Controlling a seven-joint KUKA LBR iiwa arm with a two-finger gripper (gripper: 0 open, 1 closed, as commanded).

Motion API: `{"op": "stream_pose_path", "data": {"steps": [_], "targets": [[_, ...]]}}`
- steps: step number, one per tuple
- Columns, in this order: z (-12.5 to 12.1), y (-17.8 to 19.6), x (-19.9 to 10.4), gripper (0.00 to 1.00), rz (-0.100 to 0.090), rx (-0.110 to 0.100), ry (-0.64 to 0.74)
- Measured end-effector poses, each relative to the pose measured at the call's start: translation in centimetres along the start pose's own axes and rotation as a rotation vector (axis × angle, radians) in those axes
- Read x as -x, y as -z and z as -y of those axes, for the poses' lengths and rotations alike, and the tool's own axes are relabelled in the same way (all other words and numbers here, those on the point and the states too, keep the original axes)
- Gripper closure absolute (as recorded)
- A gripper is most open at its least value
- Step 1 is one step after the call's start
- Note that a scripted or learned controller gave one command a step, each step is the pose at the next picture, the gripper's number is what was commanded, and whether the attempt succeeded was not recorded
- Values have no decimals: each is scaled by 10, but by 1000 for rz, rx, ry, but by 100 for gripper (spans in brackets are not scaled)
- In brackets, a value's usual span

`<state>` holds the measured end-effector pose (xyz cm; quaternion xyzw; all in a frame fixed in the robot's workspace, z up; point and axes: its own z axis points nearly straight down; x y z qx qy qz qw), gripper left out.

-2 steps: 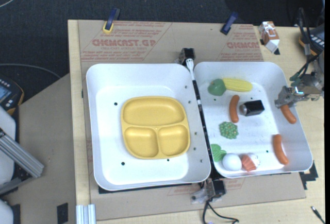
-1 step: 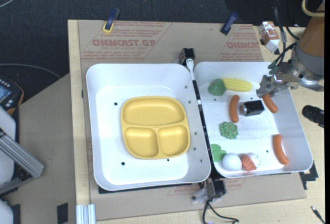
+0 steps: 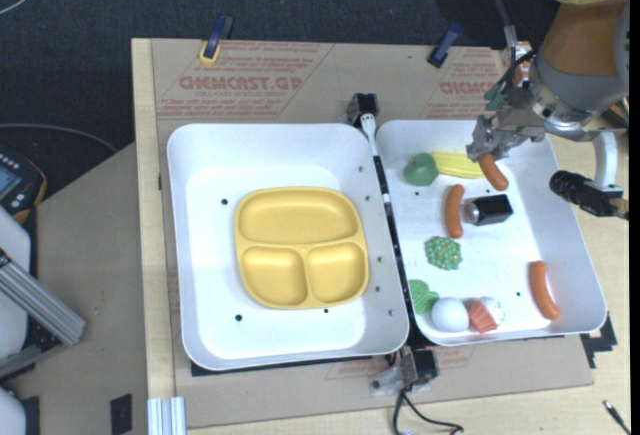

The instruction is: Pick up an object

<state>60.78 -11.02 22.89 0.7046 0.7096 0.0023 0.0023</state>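
My gripper (image 3: 489,155) hangs over the far part of the right bin (image 3: 570,223). It is shut on the upper end of a small red-orange sausage (image 3: 494,173), which slants down and to the right from the fingers. Just left of it lies a yellow corn piece (image 3: 455,163), with a green round item (image 3: 421,168) beside that. Below the held sausage sits a black block (image 3: 491,210), and a second sausage (image 3: 454,210) lies upright to the block's left.
The right bin also holds a broccoli floret (image 3: 443,252), a green piece (image 3: 422,295), a white egg (image 3: 449,314), an orange-and-white item (image 3: 483,315) and a third sausage (image 3: 544,289). A yellow divided plate (image 3: 300,246) lies in the left bin (image 3: 200,173).
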Motion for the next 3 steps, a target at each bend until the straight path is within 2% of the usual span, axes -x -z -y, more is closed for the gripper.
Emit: {"op": "stream_pose_path", "data": {"steps": [2, 3], "targets": [[-63, -1, -55, 100, 1, 0, -4], [-46, -9, -65, 100, 0, -11, -6]]}}
